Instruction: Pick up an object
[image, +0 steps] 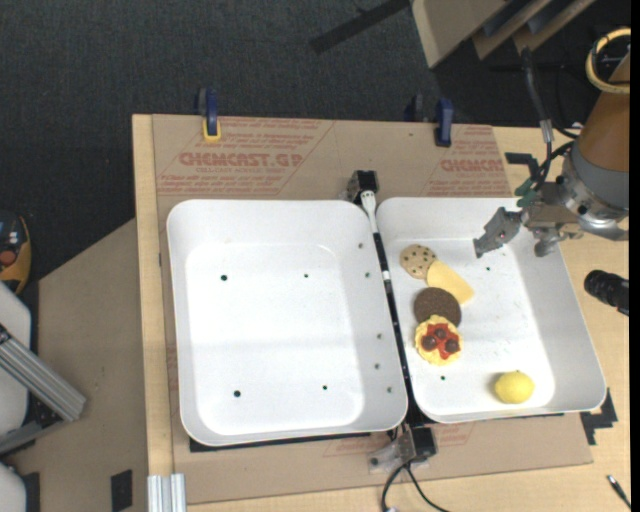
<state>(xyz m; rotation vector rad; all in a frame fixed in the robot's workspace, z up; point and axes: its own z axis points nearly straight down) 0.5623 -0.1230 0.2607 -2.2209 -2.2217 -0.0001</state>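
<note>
Grey two-finger gripper (497, 236) hovers over far side of right white bin (560, 330); finger state unclear, seemingly holding nothing.

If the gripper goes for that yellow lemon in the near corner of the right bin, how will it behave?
The lemon looks rounded, so it would probably roll if nudged on the smooth floor of the right bin. It looks rigid, likely plastic and light. Its curved skin may slip from an off-centre grasp. It lies apart from the other items, so there's room around it.
</note>
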